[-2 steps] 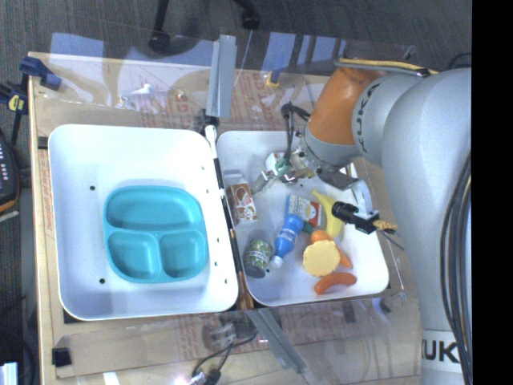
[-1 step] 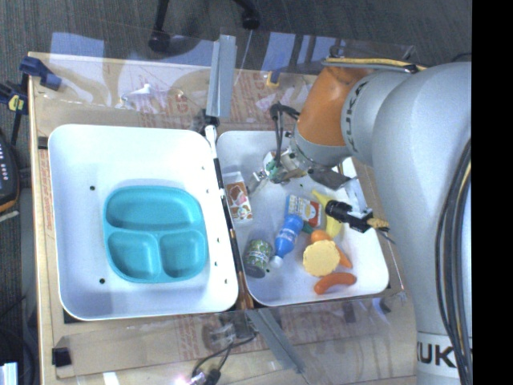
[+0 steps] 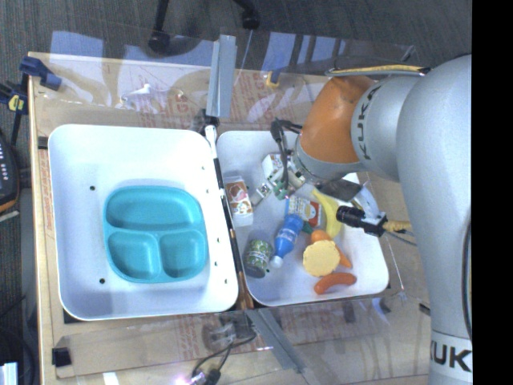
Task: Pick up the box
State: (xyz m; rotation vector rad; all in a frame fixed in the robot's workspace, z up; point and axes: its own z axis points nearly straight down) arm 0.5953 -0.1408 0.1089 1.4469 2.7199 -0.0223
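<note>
Arm (image 3: 401, 127) comes in from the right of the frame, orange band over the upper part of the right bin (image 3: 240, 147). Gripper (image 3: 280, 176) sits low in that bin's upper middle, partly hidden by the wrist; can't tell if the claw is apart or together, view too cluttered there. The box (image 3: 239, 197), small w/ a red-brown label, lies by the bin's left wall, just left of the gripper and apart from it. Below: dark can (image 3: 258, 256), blue bottle (image 3: 287, 237) tilted, yellow round item (image 3: 321, 257), orange pieces (image 3: 334, 281) near the lower right corner. Left bin (image 3: 72, 151) holds a teal 3-compartment tray (image 3: 155, 233), roughly centre.
</note>
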